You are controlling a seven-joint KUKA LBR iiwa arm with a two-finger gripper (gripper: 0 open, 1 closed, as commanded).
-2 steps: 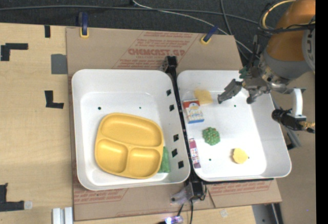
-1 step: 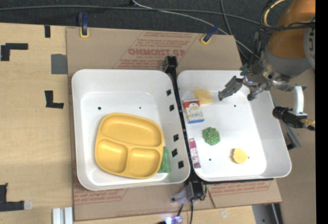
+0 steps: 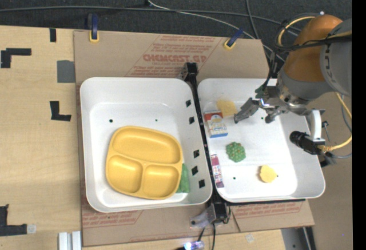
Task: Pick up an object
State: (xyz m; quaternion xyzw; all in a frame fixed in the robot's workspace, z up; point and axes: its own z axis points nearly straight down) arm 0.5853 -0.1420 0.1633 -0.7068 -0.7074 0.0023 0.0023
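my gripper (image 3: 258,110) hangs over the far side of the right bin (image 3: 309,186), fingers spread and holding nothing. just to its left lies a pale yellow block (image 3: 226,107). nearer sit a bumpy green piece (image 3: 235,151) and a round yellow piece (image 3: 267,174).

Cardboard sheet (image 3: 171,54) under the bins carries red print along its top edge, large letters in an arc with smaller lines below; too blurred to read; more red print on its bottom edge, also illegible; small red-and-white carton (image 3: 216,125) and pink packet (image 3: 216,169) bear unreadable labels.
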